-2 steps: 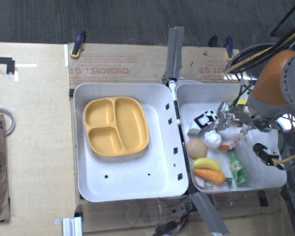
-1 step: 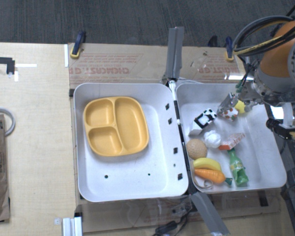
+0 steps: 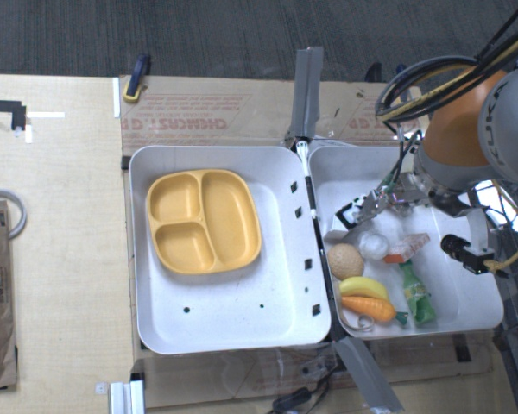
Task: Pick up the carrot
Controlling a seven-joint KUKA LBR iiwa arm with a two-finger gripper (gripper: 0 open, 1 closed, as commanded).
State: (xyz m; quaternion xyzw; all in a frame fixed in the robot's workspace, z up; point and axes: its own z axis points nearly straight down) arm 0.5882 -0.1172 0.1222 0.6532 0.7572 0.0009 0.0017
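Right bin (image 3: 466,313) holds carrot (image 3: 369,308) lying crosswise, tip pointing right.

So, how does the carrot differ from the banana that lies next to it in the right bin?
The carrot is orange, while the banana is yellow. The carrot lies closer to the bin's near edge; the banana lies just behind it, toward the brown round thing. The carrot looks almost straight with a narrowing end, while the banana is slightly curved. Both are long, lie flat, touch side by side in the right bin, and lie apart from the tool.
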